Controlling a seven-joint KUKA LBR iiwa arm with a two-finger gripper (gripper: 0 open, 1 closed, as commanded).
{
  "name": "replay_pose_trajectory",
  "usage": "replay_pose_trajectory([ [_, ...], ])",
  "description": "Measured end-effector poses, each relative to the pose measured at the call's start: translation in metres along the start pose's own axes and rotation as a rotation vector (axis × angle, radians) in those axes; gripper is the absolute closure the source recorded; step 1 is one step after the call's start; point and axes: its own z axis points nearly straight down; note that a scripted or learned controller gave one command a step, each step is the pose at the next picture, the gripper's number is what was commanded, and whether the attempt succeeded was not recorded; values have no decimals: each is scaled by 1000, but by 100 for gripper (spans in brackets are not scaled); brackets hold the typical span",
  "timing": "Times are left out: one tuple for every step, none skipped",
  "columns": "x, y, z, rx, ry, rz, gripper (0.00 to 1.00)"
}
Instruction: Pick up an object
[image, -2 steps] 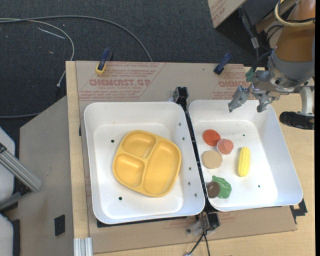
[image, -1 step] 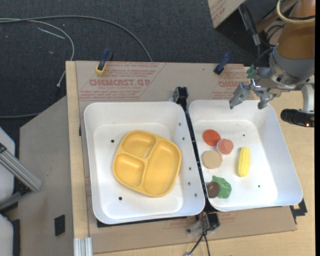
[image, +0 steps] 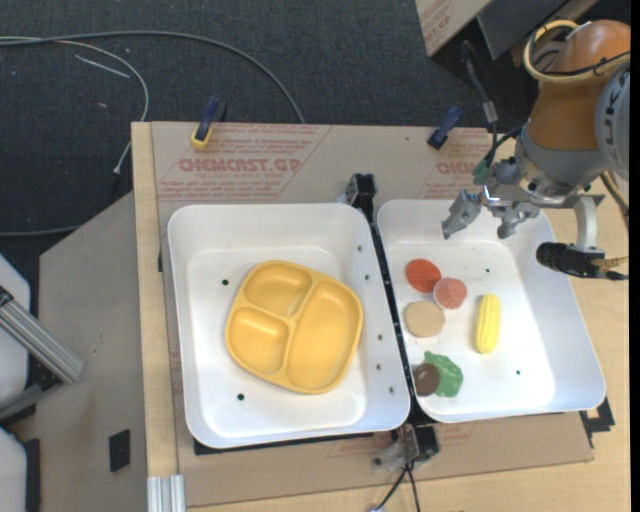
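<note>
Okay, I see the claw (image: 481, 219) open and holding nothing, above the right bin's (image: 560, 390) far edge; corn (image: 487, 322), tomato (image: 423, 273) lie apart below it.

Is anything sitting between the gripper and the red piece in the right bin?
Nothing visible. The gripper, jaws open, is above the far end of the right bin; bare white floor separates it from the red piece. The other toys lie nearer the camera.

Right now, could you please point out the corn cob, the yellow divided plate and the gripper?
corn cob (image: 487, 322), camera view, mid-cob.
yellow divided plate (image: 325, 325), camera view, largest compartment.
gripper (image: 482, 223), camera view, between its open fingertips.
</note>
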Motion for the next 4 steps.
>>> replay_pose_trajectory([
  [3, 7, 58, 2, 1, -1, 0],
  [4, 16, 108, 1, 0, -2, 0],
  [4, 18, 93, -6, 0, -2, 100],
  [-3, 13, 37, -12, -3, 1, 100],
])
